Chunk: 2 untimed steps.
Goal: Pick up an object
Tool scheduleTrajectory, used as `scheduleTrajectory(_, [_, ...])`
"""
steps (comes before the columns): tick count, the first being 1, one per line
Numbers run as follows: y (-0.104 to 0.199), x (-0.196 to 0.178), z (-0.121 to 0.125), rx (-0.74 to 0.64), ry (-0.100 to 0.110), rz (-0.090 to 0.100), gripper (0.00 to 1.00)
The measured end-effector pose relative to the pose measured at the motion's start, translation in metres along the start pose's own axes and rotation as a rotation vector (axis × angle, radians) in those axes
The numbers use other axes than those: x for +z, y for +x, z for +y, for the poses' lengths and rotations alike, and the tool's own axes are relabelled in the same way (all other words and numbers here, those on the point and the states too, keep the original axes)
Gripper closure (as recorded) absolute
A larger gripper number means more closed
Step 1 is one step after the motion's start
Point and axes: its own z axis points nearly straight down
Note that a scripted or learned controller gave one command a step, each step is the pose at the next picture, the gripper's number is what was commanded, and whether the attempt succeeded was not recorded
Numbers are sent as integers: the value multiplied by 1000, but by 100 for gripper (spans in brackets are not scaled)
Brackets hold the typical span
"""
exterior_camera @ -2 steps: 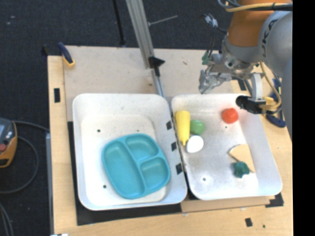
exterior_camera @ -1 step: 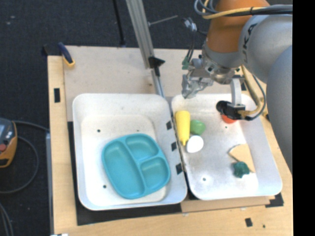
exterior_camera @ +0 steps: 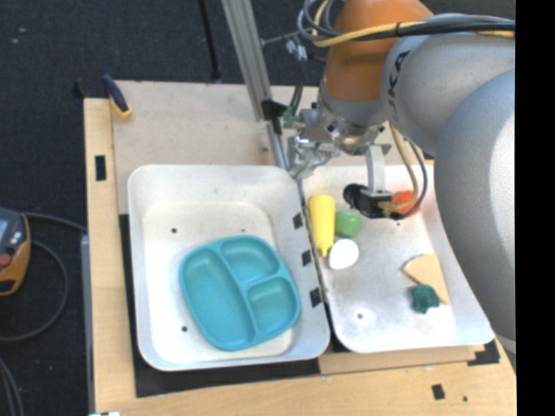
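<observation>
The pincer (exterior_camera: 301, 165) hangs over the far left corner of the right bin (exterior_camera: 381, 341), just above the ridge where it meets the left bin (exterior_camera: 156, 206). Whether it is wide or narrow I cannot tell, and nothing is visibly held in it.

The nearest candidate is the yellow piece (exterior_camera: 322, 222), which lies lengthwise along the right bin's left wall, just near of the pincer. A green ball (exterior_camera: 349, 224) touches its right side and a white ball (exterior_camera: 343, 254) sits at its near end. A tan wedge (exterior_camera: 425, 271) and a small dark green piece (exterior_camera: 423, 298) lie well apart on the right.

The main risk is position: a straight descent from here likely meets the bin walls rather than any object. If the pincer goes for the yellow piece, the wall crowds one side and the green ball the other, so it may land on top of the piece or nudge it away. Both balls are round and probably roll at a touch. The slanted metal post (exterior_camera: 247, 50) stands close to the wrist on the far side, so a swing that way could clip it. The blue divided plate (exterior_camera: 238, 291) in the left bin is flat and broad, so it looks a poor fallback.
</observation>
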Motion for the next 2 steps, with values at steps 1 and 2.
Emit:
scheduleTrajectory(1, [51,9,9,0,-2,0,100])
scheduleTrajectory(2, [48,9,9,4,-1,-1,0])
